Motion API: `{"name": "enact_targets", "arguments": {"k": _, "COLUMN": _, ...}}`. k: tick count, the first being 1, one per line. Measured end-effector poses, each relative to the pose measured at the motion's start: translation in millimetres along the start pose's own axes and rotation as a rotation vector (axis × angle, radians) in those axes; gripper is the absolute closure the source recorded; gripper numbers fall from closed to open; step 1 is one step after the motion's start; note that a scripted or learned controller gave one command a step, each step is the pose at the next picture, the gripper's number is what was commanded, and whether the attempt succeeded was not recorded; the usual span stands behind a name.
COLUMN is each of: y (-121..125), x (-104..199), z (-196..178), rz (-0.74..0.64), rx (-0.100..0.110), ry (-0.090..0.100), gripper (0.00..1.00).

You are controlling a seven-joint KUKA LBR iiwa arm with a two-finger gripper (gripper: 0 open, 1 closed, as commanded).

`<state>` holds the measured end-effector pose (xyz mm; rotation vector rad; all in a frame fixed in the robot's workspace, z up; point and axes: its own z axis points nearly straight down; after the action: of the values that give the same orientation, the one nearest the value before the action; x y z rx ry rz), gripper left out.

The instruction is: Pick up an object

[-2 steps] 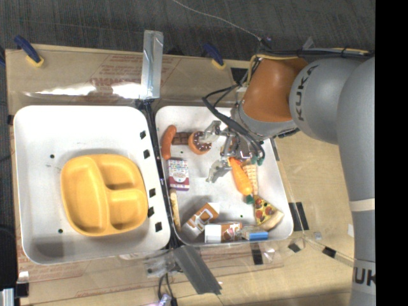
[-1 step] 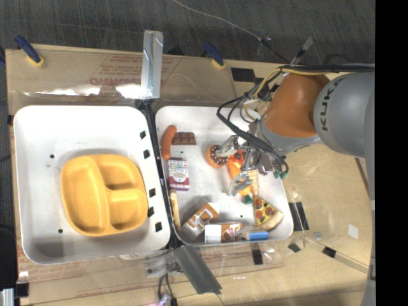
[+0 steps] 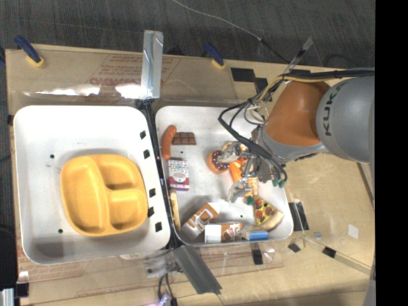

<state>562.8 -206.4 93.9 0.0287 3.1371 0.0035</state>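
Over the right bin (image 3: 191, 116), the gripper (image 3: 241, 187) hung just left of a pizza slice (image 3: 266, 213); its claw's state was unclear.

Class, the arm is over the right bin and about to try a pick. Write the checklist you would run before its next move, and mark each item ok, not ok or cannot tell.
1. Gripper over the right bin: ok.
2. Fingers open or shut: cannot tell, cables and toys clutter them.
3. Something already held: cannot tell.
4. Target isolated: not ok; pizza slice and donut crowd the gripper.
5. Yellow tray out of the way in the left bin: ok.
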Motion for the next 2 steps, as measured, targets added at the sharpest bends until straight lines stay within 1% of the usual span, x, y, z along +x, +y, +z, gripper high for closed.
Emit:
{"name": "enact_targets", "arguments": {"k": 1, "y": 2, "x": -3, "z": -12, "rz": -0.007, "rx": 0.001, "ry": -0.006, "gripper": 1.0}}
{"name": "enact_targets", "arguments": {"k": 2, "y": 45, "x": -30, "z": -121, "rz": 0.014, "rx": 0.005, "ry": -0.008, "gripper": 1.0}}
